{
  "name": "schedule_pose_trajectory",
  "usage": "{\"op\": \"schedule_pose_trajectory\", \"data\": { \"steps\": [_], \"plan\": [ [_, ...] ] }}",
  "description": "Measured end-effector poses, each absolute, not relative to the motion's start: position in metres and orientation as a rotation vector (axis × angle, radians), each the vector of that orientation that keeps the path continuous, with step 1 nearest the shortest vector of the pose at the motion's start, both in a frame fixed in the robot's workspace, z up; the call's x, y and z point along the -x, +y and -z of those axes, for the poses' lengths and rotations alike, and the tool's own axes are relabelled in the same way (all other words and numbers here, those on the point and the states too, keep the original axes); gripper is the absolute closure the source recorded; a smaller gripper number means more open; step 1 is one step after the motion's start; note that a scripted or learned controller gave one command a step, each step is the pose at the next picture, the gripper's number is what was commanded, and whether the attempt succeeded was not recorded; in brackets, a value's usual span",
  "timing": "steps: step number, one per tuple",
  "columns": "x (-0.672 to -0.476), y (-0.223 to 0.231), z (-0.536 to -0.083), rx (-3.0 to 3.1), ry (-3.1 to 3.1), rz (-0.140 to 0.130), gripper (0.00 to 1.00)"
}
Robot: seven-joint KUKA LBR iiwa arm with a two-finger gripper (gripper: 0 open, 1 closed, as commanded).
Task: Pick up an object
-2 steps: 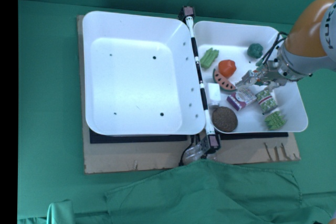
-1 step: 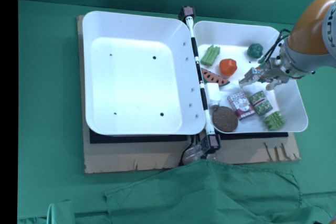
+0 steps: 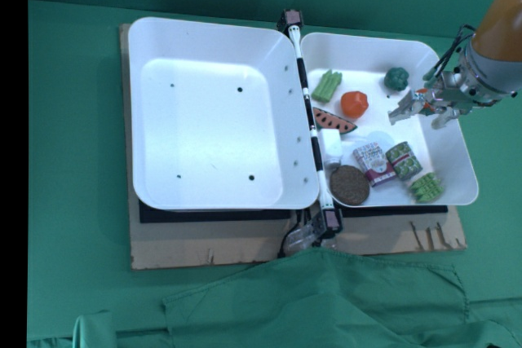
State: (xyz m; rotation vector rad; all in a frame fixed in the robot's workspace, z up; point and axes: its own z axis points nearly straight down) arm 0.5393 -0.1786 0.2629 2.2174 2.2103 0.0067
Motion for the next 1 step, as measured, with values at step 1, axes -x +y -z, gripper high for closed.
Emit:
{"op": "schedule_pose_trajectory", "data": {
  "steps": [1],
  "plan": [
    [-0.5421, -0.1755, -0.3091, -2.217, 2.212, -0.007, 1.00]
  ]
}}
